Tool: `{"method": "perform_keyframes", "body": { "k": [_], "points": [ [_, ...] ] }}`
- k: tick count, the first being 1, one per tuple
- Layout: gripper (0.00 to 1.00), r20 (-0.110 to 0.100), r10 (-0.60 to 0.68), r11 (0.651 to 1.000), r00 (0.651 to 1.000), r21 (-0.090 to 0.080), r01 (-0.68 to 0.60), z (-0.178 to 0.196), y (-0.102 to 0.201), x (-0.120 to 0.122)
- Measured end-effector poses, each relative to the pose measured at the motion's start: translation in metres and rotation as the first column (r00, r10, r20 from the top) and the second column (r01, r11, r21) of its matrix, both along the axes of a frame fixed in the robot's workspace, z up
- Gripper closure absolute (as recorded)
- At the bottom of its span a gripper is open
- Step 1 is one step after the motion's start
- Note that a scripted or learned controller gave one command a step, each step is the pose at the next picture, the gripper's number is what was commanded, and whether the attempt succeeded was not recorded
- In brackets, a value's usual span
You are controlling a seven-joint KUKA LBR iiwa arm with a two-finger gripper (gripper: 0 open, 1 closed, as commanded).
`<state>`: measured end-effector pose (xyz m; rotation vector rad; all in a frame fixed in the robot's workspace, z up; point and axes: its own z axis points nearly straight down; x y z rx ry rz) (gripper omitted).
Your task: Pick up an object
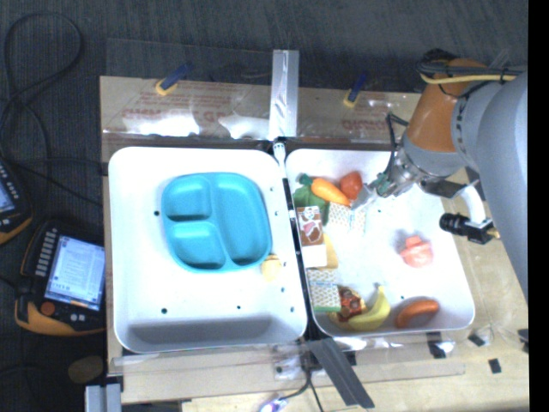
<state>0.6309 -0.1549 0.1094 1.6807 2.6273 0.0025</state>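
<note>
The gripper (pixel 380 185) hangs low over the right bin (pixel 446 269), near its far wall; whether it is released or clenched I cannot tell. The nearest pick is the red tomato (pixel 351 184), just to its left in view, touching the orange carrot (pixel 329 190), whose long axis runs aslant towards the divider

My thick, smooth grey arm (pixel 502 144) wears an orange band (pixel 433 118). A yellow cable (pixel 467 78) crosses it. Black cables (pixel 393 136) trail nearby.
</note>
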Motion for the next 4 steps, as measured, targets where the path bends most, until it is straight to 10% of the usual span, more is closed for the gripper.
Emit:
{"method": "perform_keyframes", "body": {
  "k": [1, 2, 3, 4],
  "points": [
    [0.0, -0.002, -0.001, 1.0, 1.0, 0.0, 0.001, -0.001, 0.0, -0.001],
    [0.0, -0.012, -0.224, 0.975, 0.974, 0.001, 0.224, -0.014, 0.044, 0.031],
    [1.0, -0.024, -0.222, 0.975, 0.975, -0.007, 0.222, -0.004, 0.043, 0.029],
    [1.0, 0.002, -0.202, 0.979, 0.979, 0.009, 0.202, -0.01, 0.04, 0.018]
  ]
}}
